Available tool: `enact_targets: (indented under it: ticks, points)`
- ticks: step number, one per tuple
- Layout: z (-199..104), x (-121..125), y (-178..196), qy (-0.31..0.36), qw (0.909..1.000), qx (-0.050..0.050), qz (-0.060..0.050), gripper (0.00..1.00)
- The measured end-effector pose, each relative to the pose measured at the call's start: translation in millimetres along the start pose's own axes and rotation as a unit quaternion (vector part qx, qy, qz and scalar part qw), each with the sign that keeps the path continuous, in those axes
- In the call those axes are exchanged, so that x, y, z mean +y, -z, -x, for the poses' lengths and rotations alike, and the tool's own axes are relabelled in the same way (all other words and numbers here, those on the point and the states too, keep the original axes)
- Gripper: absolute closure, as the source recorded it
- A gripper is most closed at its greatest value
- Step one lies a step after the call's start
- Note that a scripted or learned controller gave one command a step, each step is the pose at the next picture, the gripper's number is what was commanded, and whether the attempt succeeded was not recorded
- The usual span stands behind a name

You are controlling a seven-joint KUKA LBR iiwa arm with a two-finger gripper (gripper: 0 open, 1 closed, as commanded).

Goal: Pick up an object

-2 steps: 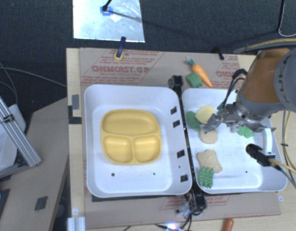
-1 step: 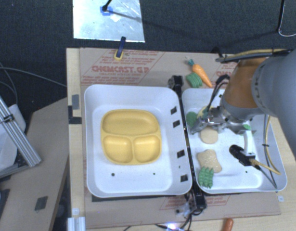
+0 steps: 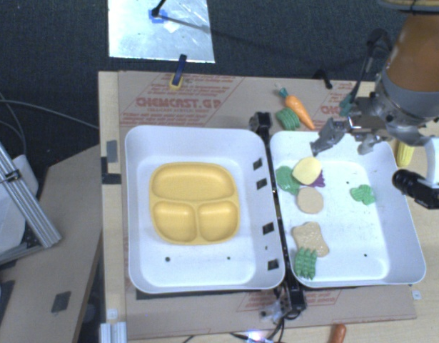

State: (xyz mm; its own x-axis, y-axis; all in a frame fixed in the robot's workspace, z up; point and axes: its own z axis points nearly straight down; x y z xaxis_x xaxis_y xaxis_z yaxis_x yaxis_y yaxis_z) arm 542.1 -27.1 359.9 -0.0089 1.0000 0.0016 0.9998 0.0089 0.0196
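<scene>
one fixed camera looks down aslant on both bins (image 3: pixel 133 191).

Yellow divided tray (image 3: pixel 194 202) sits in my left bin (image 3: pixel 144 148). Carrot (image 3: pixel 297 106) plus green toy (image 3: pixel 288 119) lie outside bins on cardboard (image 3: pixel 205 98). Shiny foil sheet (image 3: pixel 160 20) on dark floor beyond bench.

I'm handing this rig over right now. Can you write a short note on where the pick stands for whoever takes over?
Gripper: above the right bin's top edge, holding nothing; finger state unclear.
Right bin: yellow lemon-like toy, round tan cookie, tan biscuit, small green piece.
Left bin: yellow divided tray.
Toy carrot lies on the bench behind the bins.
Done: nothing picked. Left: descend, grasp one object, lift.
</scene>
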Motion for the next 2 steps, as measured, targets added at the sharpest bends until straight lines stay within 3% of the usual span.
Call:
enact_targets:
  ticks: [1, 2]
  points:
    - [-50.5, -15.4, -112.6, 0.0, 0.9999, 0.0, -0.013, 0.0]
    - [-82.1, -56.0, -26.8, 0.0, 1.0, 0.001, -0.006, 0.0]
